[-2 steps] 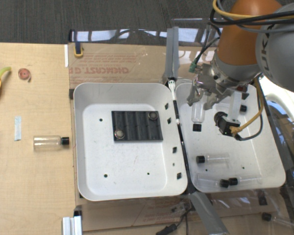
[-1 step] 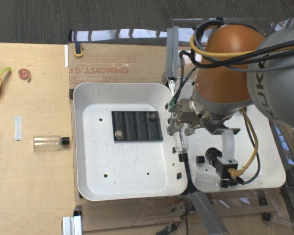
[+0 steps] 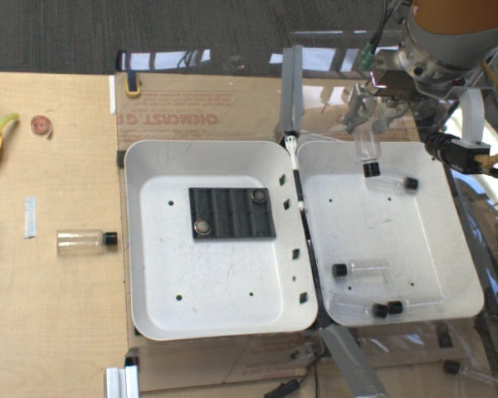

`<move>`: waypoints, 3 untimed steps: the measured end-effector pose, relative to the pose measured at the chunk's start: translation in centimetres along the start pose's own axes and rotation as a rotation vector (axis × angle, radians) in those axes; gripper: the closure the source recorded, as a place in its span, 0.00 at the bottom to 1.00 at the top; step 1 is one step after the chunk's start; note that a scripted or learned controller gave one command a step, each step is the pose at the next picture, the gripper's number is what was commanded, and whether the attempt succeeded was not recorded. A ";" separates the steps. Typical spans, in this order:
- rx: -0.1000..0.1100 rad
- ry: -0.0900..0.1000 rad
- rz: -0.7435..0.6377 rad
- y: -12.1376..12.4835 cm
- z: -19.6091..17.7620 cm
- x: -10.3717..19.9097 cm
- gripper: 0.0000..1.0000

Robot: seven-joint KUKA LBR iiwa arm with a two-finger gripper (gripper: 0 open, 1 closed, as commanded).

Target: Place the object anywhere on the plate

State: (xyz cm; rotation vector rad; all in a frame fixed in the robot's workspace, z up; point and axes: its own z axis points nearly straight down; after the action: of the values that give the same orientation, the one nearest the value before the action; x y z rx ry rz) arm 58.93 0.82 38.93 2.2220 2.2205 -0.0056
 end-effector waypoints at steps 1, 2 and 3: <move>0.003 0.001 0.000 -6.6 10.2 1.5 1.00; 0.003 0.002 -0.175 -10.8 18.4 1.3 1.00; 0.001 0.002 -0.212 -2.8 19.9 -1.3 1.00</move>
State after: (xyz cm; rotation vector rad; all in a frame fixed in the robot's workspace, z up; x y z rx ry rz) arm 56.05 -0.50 19.01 1.9765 2.4444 -0.0046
